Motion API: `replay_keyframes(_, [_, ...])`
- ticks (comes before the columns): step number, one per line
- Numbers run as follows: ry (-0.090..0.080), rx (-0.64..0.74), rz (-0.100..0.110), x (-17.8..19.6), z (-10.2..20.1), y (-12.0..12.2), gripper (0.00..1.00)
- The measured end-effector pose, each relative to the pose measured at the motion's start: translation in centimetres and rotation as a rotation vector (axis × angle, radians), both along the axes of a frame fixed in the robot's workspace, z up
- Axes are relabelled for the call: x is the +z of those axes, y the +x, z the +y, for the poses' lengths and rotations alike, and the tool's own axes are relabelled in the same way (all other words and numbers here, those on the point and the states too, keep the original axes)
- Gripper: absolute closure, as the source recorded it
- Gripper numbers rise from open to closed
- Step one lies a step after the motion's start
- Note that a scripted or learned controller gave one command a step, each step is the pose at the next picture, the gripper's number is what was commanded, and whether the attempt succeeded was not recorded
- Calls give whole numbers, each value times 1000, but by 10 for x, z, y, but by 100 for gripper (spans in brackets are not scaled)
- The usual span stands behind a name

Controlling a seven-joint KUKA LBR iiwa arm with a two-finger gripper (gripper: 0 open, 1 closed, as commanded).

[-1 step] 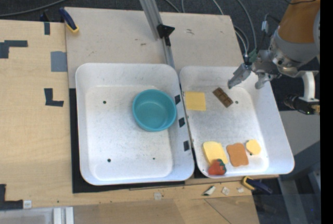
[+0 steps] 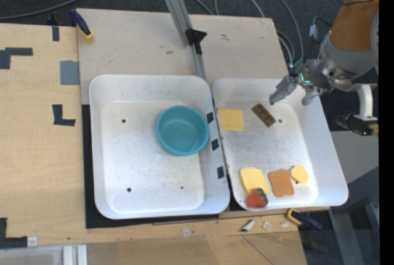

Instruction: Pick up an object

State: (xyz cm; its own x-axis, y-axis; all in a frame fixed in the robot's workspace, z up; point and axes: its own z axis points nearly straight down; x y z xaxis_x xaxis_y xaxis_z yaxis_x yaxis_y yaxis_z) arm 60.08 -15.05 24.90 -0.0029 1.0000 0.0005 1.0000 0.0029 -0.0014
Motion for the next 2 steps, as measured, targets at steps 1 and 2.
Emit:
replay_keyframes(1, [0,-1,7,-65,3,-1,0])
replay_keyframes(2, [-1,-1,5,-113,2,5,0])
